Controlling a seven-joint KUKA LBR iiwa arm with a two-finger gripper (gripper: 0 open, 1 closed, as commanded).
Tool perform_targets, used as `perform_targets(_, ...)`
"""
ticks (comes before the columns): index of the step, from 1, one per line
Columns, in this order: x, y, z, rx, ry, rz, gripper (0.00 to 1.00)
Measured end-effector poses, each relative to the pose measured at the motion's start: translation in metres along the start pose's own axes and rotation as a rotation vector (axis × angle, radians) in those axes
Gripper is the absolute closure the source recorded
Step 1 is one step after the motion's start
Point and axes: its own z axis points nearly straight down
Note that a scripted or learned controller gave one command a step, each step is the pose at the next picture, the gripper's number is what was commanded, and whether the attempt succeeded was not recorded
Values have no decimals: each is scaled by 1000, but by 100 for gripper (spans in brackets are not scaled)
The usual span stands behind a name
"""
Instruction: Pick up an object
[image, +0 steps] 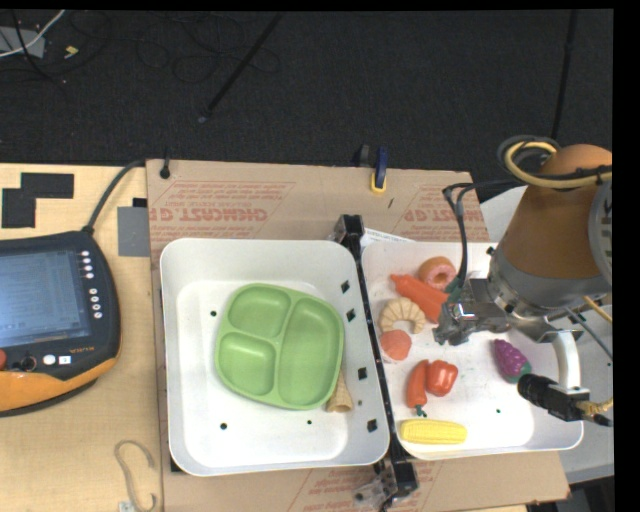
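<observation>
The right bin (500, 425) holds toy food: an orange carrot (418, 293), a pink donut (437, 270), a tan croissant (404, 315), a salmon-pink round piece (396, 345), a red pepper (431, 380), a yellow corn cob (432, 432) and purple grapes (509, 359). My gripper (455, 322) hangs over the middle of this bin, just right of the croissant and carrot and above the pepper. Nothing shows between its fingers.
The left bin (190, 420) carries a green divided plate (280, 345), with a tan cone (340, 397) at its lower right rim. A black divider (365, 340) runs between the bins. A teach pendant (50, 310) lies far left on the bench.
</observation>
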Motion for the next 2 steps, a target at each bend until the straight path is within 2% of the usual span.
perform_targets(1,4,-1,15,0,0,3,100)
perform_targets(2,7,13,12,-2,0,0,100)
